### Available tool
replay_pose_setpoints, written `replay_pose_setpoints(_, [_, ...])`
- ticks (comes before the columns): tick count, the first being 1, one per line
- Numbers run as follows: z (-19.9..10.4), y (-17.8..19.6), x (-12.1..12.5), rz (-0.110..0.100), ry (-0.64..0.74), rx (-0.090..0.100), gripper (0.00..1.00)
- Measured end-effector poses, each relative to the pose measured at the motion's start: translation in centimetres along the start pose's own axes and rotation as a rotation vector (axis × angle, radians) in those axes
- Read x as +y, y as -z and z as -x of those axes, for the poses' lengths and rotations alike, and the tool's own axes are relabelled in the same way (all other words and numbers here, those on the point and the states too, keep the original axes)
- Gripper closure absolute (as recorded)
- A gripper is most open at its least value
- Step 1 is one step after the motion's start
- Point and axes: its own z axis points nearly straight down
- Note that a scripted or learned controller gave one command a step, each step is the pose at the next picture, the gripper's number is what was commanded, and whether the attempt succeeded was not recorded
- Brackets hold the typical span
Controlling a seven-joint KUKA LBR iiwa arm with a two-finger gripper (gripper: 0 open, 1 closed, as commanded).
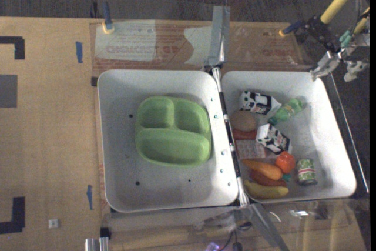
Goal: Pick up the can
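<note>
Green-labelled can (306,171) stands upright w/ its pale lid up, in the right bin (338,126) near that bin's front-right corner, i.e. toward the bench's front-right. Just beside it to the left: a small orange-red tomato-like toy (285,161), then a carrot (265,170) and banana (265,189) along the bin's front edge. Wall side of the can looks free, so approach from straight above, fingers lined up so neither lands on the tomato; prob. best to close across the can's body front-to-back. Tool (338,56) sits high by the bin's back-right corner, well apart from the can; can't tell how wide it stands, nothing seen in it. Needs a move along the right wall toward the front, then a vertical drop. Left bin (114,126) w/ green tray (173,129) isn't involved.
</note>
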Motion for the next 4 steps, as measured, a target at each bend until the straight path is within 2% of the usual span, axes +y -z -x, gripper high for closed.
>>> replay_pose_setpoints(1, [1.2, -14.1, -6.1, 0.001, 0.101, 0.0, 0.0])
replay_pose_setpoints(2, [0.2, -18.9, -9.6, 0.004, 0.068, 0.012, 0.0])
replay_pose_setpoints(3, [0.6, -17.9, -9.6, 0.006, 0.064, 0.004, 1.0])
replay_pose_setpoints(4, [0.7, -1.4, -3.1, 0.002, -0.42, -0.001, 1.0])
